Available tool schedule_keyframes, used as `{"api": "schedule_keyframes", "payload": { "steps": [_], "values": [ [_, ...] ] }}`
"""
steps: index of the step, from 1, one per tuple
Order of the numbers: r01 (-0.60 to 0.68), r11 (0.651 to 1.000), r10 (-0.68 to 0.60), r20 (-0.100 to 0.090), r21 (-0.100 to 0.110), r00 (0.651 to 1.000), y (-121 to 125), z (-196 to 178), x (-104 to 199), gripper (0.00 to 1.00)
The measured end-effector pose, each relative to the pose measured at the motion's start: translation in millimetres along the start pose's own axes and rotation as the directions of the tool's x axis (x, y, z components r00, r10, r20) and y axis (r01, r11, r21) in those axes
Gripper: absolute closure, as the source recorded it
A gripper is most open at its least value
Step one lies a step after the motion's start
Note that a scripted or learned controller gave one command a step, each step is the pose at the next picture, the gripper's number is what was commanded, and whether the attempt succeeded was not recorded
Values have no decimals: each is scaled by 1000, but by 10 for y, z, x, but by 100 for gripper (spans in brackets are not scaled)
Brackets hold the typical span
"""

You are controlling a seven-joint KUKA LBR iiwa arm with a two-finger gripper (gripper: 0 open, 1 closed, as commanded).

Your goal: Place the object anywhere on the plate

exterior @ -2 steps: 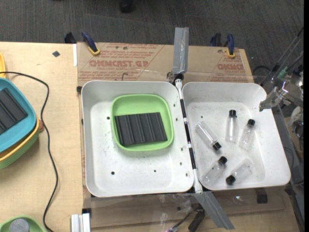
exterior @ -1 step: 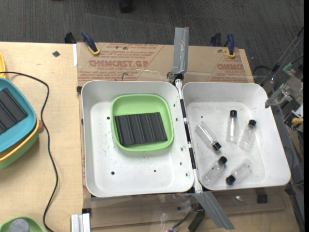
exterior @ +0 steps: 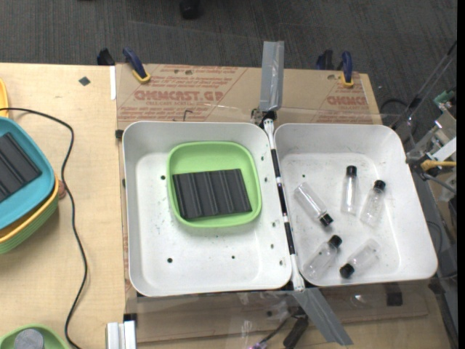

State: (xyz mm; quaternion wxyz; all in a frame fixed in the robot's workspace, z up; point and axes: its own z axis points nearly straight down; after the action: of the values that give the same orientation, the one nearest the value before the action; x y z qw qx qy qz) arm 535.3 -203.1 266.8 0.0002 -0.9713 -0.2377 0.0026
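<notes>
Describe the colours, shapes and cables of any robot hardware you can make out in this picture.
Beside the right bin, at the picture's right edge, sit pale angular parts with a yellow tip and thin cables; too cropped to identify as the arm.

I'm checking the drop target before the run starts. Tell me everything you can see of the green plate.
The green plate is a rounded-square dish of light green, plastic by its look, with a raised rim. It lies flat in the left white bin, toward the bin's upper middle, resting on the bin floor. A dark grey ribbed rectangular pad lies on it, covering most of its lower half. None of the clear vials is on it; they lie in the right bin.
</notes>
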Motion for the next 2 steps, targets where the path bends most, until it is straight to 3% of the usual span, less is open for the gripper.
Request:
{"api": "schedule_keyframes", "payload": {
  "steps": [1, 2],
  "values": [
    [-178, 984, 178, 0, 1, 984, 155, 36, -99, 0],
    [-271, 963, 271, 0, 0, 963, 61, -235, -299, 0]
  ]
}}
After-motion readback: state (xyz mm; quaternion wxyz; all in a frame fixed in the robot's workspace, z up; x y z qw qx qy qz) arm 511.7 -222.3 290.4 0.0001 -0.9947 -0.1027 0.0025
